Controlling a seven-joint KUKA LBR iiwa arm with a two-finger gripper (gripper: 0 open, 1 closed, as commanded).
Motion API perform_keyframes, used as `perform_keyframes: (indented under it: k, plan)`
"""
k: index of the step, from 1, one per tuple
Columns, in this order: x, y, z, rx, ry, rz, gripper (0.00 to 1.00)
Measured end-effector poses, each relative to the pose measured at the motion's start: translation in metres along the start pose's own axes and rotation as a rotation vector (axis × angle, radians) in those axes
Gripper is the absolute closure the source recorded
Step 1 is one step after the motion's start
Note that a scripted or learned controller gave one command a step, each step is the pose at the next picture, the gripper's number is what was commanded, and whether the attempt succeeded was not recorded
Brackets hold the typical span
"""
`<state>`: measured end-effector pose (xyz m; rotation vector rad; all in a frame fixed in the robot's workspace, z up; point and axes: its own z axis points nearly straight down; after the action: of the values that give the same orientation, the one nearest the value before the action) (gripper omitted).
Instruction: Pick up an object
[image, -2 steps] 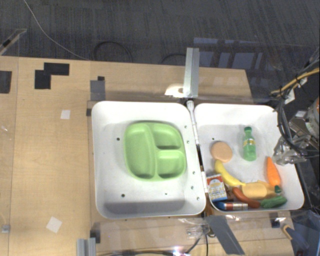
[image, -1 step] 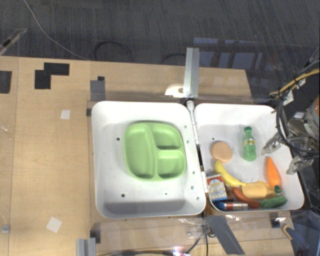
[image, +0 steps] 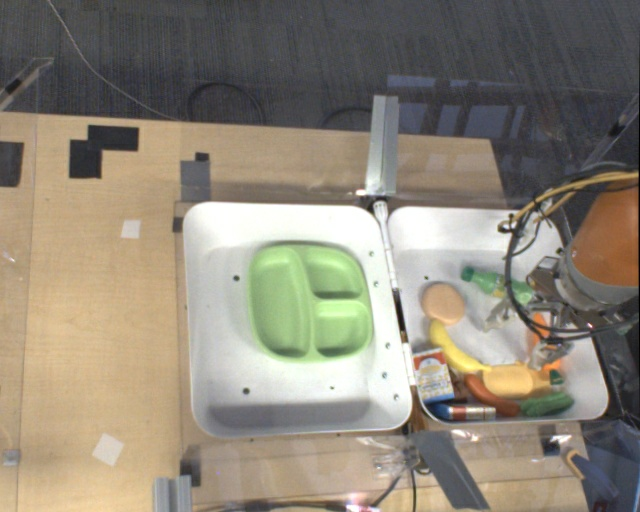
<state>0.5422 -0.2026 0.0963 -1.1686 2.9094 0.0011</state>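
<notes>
Pale wood covers the tabletop (image: 90, 330), with dark carpet beyond its far edge and a few black patches toward ten o'clock. Two shallow white bins sit side by side in the middle, touching along a metal divider. In the left bin (image: 215, 400) lies a green divided tray (image: 308, 302), three compartments, set roughly central.

At three o'clock from that tray, the right bin (image: 440, 232) holds a crowd of small things, mostly gathered toward its near edge. A round tan piece (image: 443, 302) lies near the bin's middle, with a banana (image: 452, 348) just below it, curving toward five o'clock. A small printed carton (image: 432, 379) sits at the banana's seven o'clock side, against the divider. A red-and-dark marker-like stick (image: 468, 410) lies along the near wall, and a yellow-orange lump (image: 510, 380) rests beside a dark green piece (image: 548, 404) at the bin's five o'clock corner. A green bottle-like object (image: 490, 279) lies toward the far side.

From three o'clock the arm reaches in, its orange band (image: 610, 240) showing above the grey wrist, with black and yellow cables looping over it. The jaws (image: 540, 345) point down into the right bin, just above the yellow-orange lump; whether they are open or closed cannot be told, and nothing can be seen held between them.
</notes>
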Motion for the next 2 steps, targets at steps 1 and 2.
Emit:
perform_keyframes:
  k: [1,2]
  plan:
    - [0.01,0.006,0.005,0.012,-0.005,-0.012,0.0]
    - [-0.035,0.092,0.004,0.011,-0.006,0.011,0.0]
